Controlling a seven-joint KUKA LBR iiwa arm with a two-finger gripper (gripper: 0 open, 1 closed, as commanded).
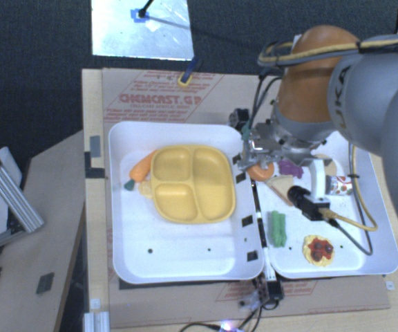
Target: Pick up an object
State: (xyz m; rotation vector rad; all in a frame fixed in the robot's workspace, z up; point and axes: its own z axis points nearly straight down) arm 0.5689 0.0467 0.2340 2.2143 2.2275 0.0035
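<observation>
My claw (260,159) hangs low over the right bin's (378,254) far left corner, and I cannot tell its state from this angle. An orange toy piece (262,171) lies right under it, touching the divider wall. It looks light, smooth and rounded, likely slippery plastic, so I judge a pinch across its narrow middle best.

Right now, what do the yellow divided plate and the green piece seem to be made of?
Yellow divided plate: probably moulded plastic, matte, with smooth rounded compartment walls and even colour. Green piece: probably plastic or rubber toy food, ridged; too small to be sure.
</observation>
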